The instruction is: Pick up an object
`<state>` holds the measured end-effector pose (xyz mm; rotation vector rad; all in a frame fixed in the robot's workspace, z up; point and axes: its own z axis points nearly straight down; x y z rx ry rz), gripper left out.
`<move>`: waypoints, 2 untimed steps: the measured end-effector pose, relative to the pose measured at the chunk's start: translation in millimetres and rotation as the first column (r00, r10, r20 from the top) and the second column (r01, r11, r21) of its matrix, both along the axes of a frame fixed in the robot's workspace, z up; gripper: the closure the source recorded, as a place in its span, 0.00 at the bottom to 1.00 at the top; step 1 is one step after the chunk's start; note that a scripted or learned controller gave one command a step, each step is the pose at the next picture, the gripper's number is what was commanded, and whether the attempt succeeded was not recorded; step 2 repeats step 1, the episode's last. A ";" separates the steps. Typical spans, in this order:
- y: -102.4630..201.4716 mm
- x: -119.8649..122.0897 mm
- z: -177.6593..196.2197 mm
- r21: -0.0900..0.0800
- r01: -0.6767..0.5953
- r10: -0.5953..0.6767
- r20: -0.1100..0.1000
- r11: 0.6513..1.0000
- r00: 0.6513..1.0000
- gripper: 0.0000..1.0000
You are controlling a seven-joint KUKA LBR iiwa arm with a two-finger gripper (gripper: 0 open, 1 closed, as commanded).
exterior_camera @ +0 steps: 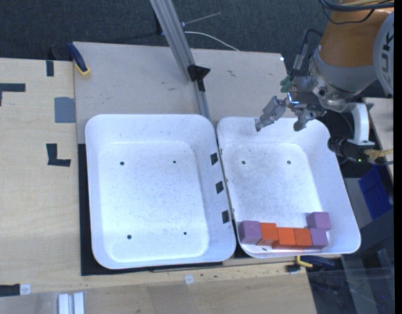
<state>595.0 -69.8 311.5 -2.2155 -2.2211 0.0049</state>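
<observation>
Purple and orange blocks lie in a row along the near edge of the right bin [331, 175]: a purple block [250, 231] at the left, orange blocks [285, 235] in the middle, and purple blocks [319, 228] stacked at the right end. My gripper [281, 118] hangs over the far rim of the right bin, well away from the blocks. Its two fingers are spread apart with nothing between them.
The left bin [96, 175] sits beside the right one, with black clips along their shared edge. A slanted metal pole [176, 34] rises behind the bins. A yellow-handled clamp [79, 60] lies at the far left, and dark tape marks dot the bench.
</observation>
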 end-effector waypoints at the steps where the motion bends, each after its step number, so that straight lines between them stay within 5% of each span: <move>1: 21.4 -56.4 -12.7 0.000 0.001 -0.001 0.000 1.000 1.000 0.00; 2: 21.4 -56.4 -12.7 0.000 0.001 -0.001 0.000 1.000 1.000 0.00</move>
